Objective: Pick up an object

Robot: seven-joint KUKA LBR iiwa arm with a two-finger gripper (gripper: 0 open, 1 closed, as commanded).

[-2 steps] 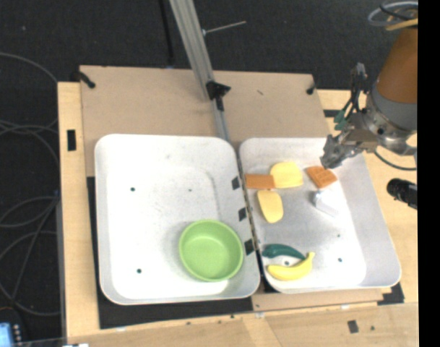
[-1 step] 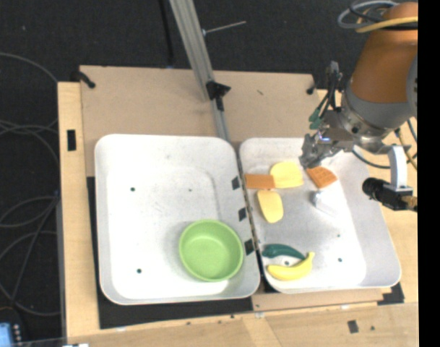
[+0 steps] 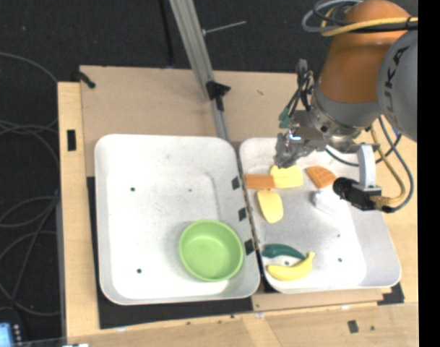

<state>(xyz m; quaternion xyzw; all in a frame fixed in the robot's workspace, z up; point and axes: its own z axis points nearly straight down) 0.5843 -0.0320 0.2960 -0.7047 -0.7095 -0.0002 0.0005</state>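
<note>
Where the tool (image 3: 288, 152) hangs, a yellow block (image 3: 287, 177) lies just below.

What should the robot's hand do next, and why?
Probably dip straight down a little. The hand hangs right above the pale yellow block in the right bin, not holding anything, so a small drop should bring it around that block.

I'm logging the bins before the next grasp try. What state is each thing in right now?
Round green plastic bowl: upright, in left bin's near right corner.
Yellow toy banana: lying flat, right bin's near edge.
Pale yellow block: lying under the pincer.
Yellow oval piece: lying flat.
Orange flat block: by the divider.
</note>
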